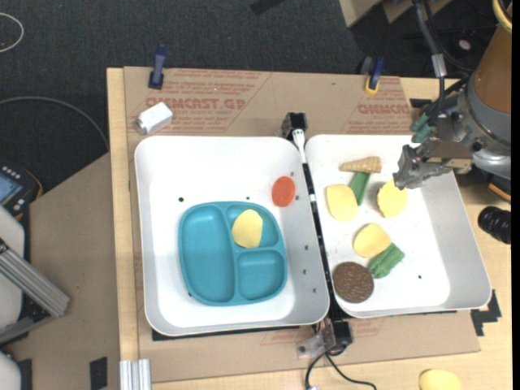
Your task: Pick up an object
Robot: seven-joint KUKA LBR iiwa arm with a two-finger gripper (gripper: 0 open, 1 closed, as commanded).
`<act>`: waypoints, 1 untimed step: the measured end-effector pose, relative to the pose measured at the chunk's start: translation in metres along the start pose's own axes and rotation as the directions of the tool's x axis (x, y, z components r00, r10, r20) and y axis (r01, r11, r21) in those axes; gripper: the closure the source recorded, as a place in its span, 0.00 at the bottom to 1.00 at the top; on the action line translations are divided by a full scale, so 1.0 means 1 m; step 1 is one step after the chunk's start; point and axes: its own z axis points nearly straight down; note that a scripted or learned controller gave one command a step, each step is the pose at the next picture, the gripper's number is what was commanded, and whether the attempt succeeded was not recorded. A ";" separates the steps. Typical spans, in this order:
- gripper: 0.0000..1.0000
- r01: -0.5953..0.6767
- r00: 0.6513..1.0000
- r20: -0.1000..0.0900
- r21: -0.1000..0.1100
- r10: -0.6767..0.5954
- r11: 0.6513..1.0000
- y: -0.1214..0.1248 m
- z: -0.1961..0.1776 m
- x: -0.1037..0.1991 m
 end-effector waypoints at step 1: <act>1.00 0.006 1.000 -0.002 0.025 -0.006 1.000 0.082 0.106 0.010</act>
